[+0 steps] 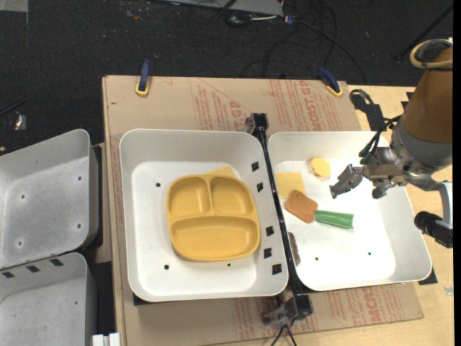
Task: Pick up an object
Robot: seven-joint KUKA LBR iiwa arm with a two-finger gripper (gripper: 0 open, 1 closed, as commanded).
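The green block (334,219) lies just below the tool (360,182), apart.

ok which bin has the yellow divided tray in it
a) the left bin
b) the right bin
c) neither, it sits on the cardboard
a: the yellow divided tray lies flat inside the left bin, while the right bin holds the green stick, a brown piece and small yellow pieces.

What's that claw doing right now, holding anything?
Gripper: open, holding nothing, above the right bin near the green stick.
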